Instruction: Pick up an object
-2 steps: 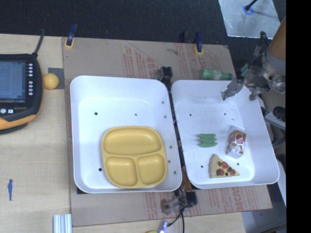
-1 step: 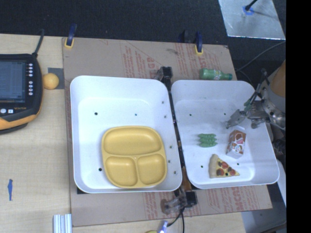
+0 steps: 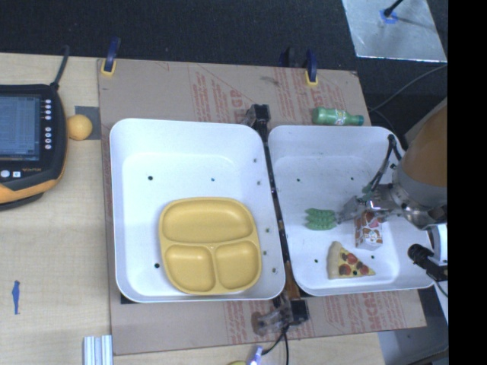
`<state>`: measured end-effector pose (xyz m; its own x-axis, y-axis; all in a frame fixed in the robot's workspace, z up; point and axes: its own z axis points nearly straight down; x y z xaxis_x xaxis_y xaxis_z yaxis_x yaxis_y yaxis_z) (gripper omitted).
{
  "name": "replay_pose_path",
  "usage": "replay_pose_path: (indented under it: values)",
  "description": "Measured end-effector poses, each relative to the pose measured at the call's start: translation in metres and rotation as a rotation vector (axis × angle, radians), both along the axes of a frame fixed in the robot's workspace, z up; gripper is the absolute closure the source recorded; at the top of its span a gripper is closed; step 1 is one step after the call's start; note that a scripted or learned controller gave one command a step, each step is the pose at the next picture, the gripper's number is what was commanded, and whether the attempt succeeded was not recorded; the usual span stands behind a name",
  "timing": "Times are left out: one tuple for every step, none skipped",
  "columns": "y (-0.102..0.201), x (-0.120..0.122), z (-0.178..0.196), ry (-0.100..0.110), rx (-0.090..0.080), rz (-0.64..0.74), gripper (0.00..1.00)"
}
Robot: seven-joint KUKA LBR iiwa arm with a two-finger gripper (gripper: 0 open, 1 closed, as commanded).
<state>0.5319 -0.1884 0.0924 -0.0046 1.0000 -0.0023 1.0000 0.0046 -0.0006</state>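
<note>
The right bin point(image 3: 304, 147) holds a small green toy point(image 3: 321, 218), a pizza slice toy point(image 3: 348, 262) and a red and white carton point(image 3: 369, 231). My gripper point(image 3: 364, 204) hangs low over the bin's right half. It is just right of the green toy and directly above the carton. Whether it touches either one I cannot tell. The grey arm with its orange band point(image 3: 426, 169) comes in over the bin's right wall.
A yellow divided plate point(image 3: 211, 245) lies in the left bin point(image 3: 144, 150). A green bottle point(image 3: 338, 116) rests on the cardboard behind the right bin. A teach pendant point(image 3: 27, 147) and an orange ball point(image 3: 79, 126) sit at the far left.
</note>
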Motion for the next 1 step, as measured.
replay_pose_path:
  values:
    - [-0.0014, 0.0003, 0.0108, 0.0, -0.003, 0.003, 1.0]
